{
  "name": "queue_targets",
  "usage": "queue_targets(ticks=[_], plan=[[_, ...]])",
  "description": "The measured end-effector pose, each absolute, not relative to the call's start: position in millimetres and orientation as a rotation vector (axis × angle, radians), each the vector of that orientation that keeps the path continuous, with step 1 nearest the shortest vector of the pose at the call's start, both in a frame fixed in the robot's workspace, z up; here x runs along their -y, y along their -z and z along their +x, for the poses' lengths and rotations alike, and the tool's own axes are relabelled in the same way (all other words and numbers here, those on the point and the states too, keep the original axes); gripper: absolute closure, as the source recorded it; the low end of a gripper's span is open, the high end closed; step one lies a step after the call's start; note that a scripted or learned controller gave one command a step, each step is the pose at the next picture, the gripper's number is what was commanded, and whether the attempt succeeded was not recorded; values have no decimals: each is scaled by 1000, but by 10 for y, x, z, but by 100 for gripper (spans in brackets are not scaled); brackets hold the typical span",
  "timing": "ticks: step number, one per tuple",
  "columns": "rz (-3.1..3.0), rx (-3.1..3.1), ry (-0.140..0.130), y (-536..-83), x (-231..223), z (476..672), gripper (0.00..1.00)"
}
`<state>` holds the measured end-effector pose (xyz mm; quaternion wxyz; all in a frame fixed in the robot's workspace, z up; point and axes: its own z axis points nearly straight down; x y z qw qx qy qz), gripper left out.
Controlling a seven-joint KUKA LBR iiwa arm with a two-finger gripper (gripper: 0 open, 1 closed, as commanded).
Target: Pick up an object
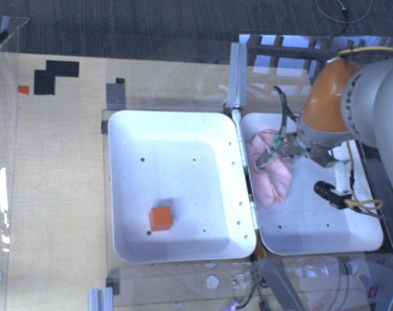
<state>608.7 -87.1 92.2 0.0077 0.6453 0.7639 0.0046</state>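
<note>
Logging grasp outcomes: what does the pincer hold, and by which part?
Cannot be told: the pincer sits on the pink cloth's upper part.

The bench (pixel 54 186) is pale wood, and two shallow white bins sit side by side toward its right end. The left bin (pixel 177 135) holds an orange cube (pixel 161 218) near its front left corner. The right bin (pixel 326 232) holds a pink cloth (pixel 271 173) against its left wall. Near the bench's back left corner lie black stepped markings (pixel 54 75) and a small orange square (pixel 23 90).
</note>
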Motion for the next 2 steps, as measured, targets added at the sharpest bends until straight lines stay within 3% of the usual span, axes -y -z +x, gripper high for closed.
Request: queue_targets(ticks=[1,2], plan=[[2012,-2386,-25,-1055,852,6115,100],[1879,-2508,-9,-1871,522,6601,100]])
